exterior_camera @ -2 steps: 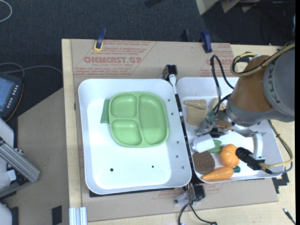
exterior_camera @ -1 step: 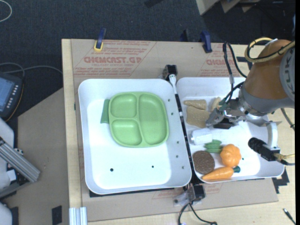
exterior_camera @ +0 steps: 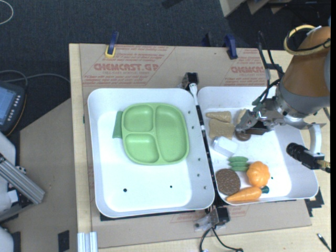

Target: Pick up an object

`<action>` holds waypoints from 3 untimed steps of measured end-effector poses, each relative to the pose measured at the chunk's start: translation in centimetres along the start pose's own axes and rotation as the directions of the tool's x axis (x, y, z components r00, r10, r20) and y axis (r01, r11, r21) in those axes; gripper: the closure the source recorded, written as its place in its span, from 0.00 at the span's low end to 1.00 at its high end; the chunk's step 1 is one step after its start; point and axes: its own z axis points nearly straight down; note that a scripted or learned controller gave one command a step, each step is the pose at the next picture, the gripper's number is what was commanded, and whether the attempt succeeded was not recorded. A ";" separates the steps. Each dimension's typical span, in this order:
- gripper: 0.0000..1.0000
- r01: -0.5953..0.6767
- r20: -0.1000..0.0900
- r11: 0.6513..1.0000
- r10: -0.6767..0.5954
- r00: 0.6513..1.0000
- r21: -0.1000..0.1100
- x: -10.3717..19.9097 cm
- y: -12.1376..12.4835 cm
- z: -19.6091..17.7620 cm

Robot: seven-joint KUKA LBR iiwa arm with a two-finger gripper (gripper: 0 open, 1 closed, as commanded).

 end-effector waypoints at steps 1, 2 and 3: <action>1.00 0.000 0.000 1.000 0.000 1.000 0.001 0.0 0.1 -3.0; 1.00 0.006 -0.003 1.000 -0.006 1.000 0.003 6.1 1.2 -3.6; 1.00 0.005 -0.003 1.000 -0.005 1.000 0.004 10.4 2.4 -3.4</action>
